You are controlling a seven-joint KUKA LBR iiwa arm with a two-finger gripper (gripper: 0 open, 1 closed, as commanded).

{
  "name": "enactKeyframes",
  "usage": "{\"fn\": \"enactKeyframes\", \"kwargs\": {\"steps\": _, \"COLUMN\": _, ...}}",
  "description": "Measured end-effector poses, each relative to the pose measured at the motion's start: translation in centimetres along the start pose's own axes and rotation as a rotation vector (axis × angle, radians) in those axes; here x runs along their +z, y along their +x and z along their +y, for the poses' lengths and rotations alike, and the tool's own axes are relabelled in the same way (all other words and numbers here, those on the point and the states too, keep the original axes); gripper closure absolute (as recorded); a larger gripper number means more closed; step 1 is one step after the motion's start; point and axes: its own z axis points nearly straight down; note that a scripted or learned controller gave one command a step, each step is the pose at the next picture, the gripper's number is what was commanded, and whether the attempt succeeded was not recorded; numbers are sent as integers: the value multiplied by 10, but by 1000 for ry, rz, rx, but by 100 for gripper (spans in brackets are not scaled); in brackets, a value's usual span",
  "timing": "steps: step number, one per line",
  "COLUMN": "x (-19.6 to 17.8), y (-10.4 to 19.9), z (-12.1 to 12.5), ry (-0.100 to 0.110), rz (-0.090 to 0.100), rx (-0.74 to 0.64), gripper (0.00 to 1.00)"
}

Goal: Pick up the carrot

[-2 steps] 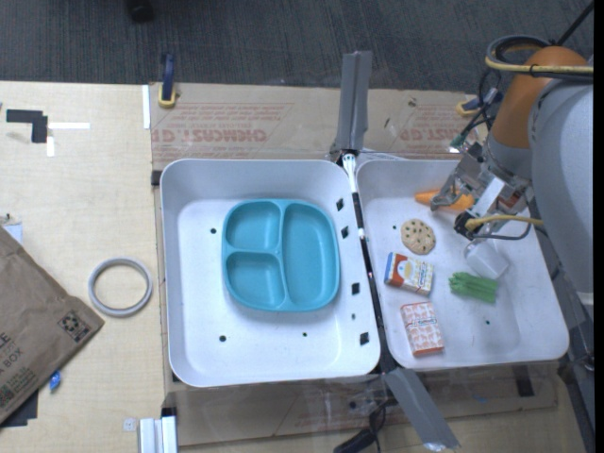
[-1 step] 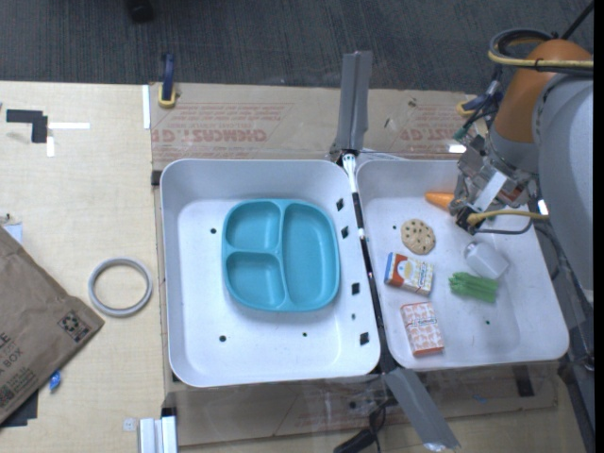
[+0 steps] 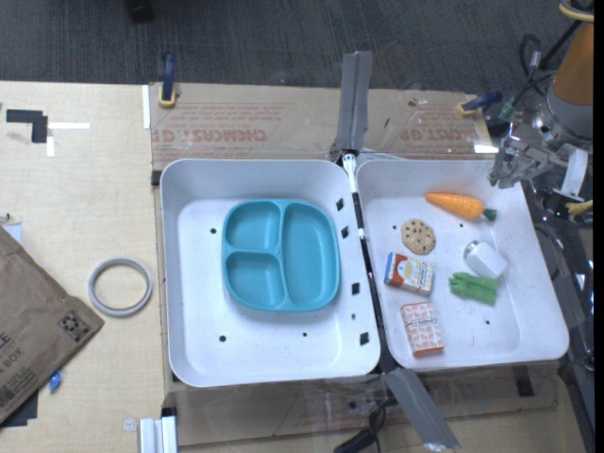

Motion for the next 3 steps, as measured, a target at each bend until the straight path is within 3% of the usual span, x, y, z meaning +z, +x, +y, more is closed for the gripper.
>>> {"fn": "enactKeyframes", "kwargs": {"steps": 1, "x": 0, "y": 0, "z": 0, "ry": 1, "rz": 0, "rx": -1, "gripper": 0}}
{"fn": "enactKeyframes", "kwargs": {"steps": 2, "x": -51, "y": 0, "z": -2, "ry": 0, "rz": 0, "rx": -22, "gripper": 0}}
{"fn": "enactKeyframes", "kwargs": {"steps": 3, "x": -33, "y": 0, "z": -12, "ry": 4, "rz": -1, "rx": 307, "gripper": 0}}
